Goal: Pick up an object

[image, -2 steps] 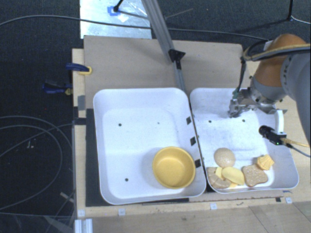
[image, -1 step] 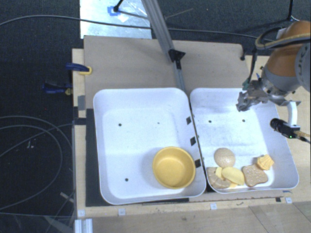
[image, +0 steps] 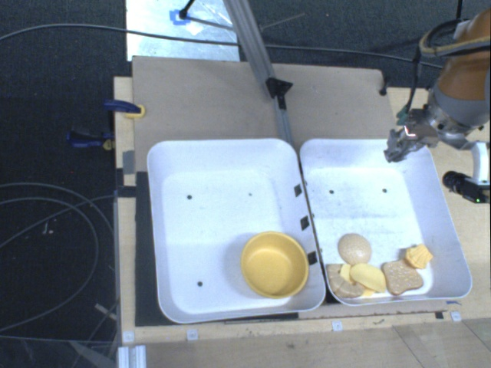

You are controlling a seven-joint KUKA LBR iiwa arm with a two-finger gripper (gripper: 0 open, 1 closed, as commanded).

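Near left bin's (image: 176, 167) front, round yellow bowl (image: 275, 264), perhaps plastic

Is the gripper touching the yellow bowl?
Apart. The camera view shows the gripper over the right bin's far corner, while the yellow bowl sits in the left bin.

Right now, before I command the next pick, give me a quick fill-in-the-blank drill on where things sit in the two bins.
1. The yellow bowl sits in the ____ bin.
2. The toy food pieces are bunched along the ____ edge of the right bin.
3. The gripper hangs over the right bin's far ____ corner.
4. The bowl stands ____, opening up.

Missing words: left; near; right; upright
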